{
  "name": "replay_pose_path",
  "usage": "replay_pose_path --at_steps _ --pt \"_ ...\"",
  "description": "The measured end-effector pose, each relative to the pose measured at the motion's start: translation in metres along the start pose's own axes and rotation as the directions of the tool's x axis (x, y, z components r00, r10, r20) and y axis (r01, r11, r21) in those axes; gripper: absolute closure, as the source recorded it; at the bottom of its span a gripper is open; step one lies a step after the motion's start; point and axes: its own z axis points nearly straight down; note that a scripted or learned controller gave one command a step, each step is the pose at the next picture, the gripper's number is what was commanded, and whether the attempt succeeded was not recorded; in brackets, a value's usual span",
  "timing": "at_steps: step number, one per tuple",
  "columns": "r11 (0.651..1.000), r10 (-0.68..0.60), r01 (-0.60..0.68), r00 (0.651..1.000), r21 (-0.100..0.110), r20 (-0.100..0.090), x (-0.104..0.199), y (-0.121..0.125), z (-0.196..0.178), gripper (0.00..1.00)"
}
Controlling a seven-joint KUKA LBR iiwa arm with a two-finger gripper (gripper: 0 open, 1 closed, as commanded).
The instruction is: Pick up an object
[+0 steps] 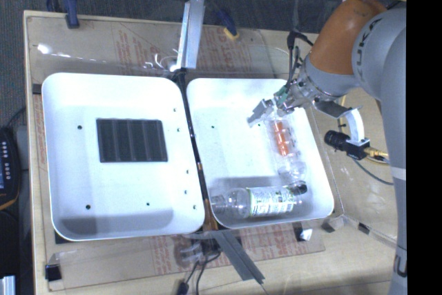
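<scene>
My gripper (271,107) hangs over the upper right part of the right bin (228,100), open, with nothing between its fingers. Just below it lies a clear bottle with orange contents (282,141), stretched along the bin's right wall, its top end under the gripper. A second clear bottle with a printed label (259,202) lies on its side along the bin's near wall. In the left bin (69,183) a dark ribbed rectangular block (131,140) lies flat near the middle.
A metal bar (191,31) stands up at the far end of the seam between the bins. Blue clamps (70,9) hold the bench's far edge. The right bin's left half is bare white floor.
</scene>
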Motion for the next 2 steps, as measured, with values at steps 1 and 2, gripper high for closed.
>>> replay_pose_path --at_steps 1,2 --pt "0.992 -0.126 0.126 0.992 0.002 0.000 0.0008 0.0006 -0.0110 0.00" --pt "0.978 -0.209 0.209 0.978 0.006 -0.006 0.0017 -0.0015 -0.0105 0.00"
